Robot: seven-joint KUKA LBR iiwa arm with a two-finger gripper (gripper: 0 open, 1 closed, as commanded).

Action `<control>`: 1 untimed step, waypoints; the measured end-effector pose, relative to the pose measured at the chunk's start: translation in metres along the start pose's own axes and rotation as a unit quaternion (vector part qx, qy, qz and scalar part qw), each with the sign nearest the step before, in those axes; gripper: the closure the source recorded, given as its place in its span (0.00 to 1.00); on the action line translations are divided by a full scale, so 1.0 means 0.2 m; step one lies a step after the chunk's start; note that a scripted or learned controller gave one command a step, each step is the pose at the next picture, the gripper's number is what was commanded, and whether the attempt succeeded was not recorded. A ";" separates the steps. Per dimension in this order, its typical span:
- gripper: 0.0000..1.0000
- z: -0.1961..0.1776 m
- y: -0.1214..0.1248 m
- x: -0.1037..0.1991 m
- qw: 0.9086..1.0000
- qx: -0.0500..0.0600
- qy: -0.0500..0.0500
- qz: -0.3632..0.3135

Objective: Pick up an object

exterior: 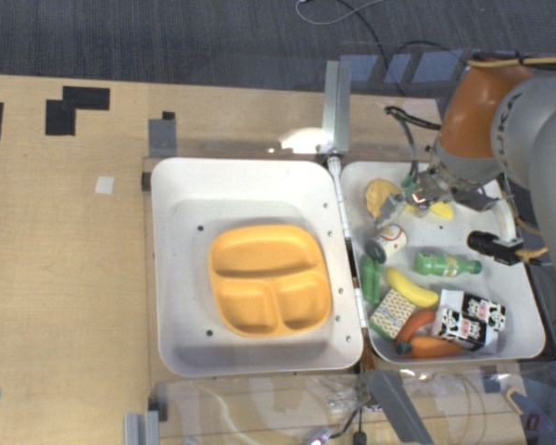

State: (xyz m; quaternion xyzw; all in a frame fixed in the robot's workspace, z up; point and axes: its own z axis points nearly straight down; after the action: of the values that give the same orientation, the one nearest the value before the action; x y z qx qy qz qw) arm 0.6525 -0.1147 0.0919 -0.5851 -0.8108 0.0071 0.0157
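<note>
1. Left bin (171, 276): it holds an orange divided tray (264, 279), well apart from the tool and not in line with it.
2. Right bin (528, 336): a pale yellow object (382, 196) lies in the far-left corner. The other items, among them a green bottle (447, 265) and a banana (410, 287), lie nearer the camera.
3. Tool (424, 193): it hangs over the far part of the right bin. Its opening cannot be judged from this view, and nothing is visibly held.
4. Key relation: the pale yellow object lies just beside the tool, on its left. Judged the likeliest target, it calls for a short leftward shift and a descent.
</note>
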 end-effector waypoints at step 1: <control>0.00 0.02 0.04 0.03 1.000 0.007 -0.004 0.028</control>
State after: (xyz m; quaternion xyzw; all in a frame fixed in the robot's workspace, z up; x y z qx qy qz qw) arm 0.6589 -0.1070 0.0883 -0.6070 -0.7944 0.0156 0.0164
